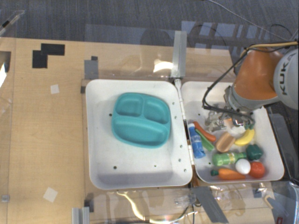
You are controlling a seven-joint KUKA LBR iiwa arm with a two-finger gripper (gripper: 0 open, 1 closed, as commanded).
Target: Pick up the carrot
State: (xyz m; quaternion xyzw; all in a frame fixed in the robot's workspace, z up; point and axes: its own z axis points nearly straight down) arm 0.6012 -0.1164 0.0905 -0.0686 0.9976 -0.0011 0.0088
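Arm (261,73) lettered "KU", over right bin (275,139).
Gripper (227,121): finger state unclear. Carrot (228,173) at bin's 6 o'clock; wooden bench (42,139), grey carpet.

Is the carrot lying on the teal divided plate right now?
No. The carrot lies in the right bin beside the egg; the teal plate sits in the left bin.

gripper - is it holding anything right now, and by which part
Cannot be told. The gripper hangs low over the right bin's toys; the carrot lies apart at the bin's near edge.
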